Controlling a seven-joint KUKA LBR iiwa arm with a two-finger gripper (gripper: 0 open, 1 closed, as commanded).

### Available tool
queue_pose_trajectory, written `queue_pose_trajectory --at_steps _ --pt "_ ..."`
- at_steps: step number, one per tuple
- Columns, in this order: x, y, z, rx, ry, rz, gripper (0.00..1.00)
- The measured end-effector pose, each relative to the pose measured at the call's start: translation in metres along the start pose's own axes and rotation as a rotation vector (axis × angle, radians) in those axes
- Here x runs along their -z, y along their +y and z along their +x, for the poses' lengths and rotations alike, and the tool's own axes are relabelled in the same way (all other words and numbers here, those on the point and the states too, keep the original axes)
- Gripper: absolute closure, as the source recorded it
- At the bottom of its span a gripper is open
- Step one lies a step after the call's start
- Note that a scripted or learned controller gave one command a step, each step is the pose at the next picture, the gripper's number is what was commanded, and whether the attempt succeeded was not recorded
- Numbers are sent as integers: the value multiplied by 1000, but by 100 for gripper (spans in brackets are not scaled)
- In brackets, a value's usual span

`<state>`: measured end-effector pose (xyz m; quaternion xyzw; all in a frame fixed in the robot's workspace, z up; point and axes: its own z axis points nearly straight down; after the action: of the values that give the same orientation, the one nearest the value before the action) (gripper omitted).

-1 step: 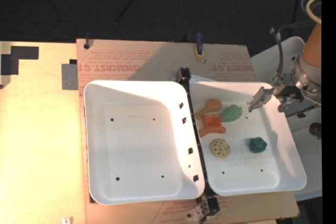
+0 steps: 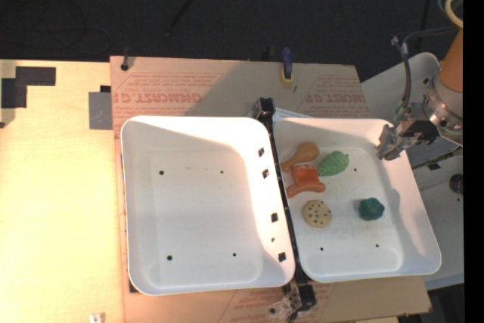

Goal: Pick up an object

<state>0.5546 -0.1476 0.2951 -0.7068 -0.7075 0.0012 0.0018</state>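
Note:
The right bin (image 2: pixel 412 253) holds several small items. A tan drumstick-shaped piece (image 2: pixel 302 155) lies at its upper left, with an orange-red piece (image 2: pixel 305 178) just below it and a light green leafy piece (image 2: pixel 333 163) to the right. A round cookie (image 2: pixel 317 213) sits near the middle, and a dark teal lump (image 2: pixel 370 209) lies right of it. My gripper (image 2: pixel 391 143) hangs over the right bin's upper right rim, well apart from all the items. Nothing shows between its fingers.
The left bin (image 2: pixel 136 238) sits beside the right one, with a black clip strip (image 2: pixel 274 193) along their shared edge. Both rest on a brown cardboard sheet (image 2: pixel 189 91). A pale wooden bench (image 2: pixel 53 200) spreads to the left. The arm's wrist (image 2: pixel 450 98) enters from the right.

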Motion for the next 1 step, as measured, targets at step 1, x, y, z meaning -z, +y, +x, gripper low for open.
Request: queue_pose_trajectory --at_steps 1 --pt "-57 -64 -53 -4 1 3 100"
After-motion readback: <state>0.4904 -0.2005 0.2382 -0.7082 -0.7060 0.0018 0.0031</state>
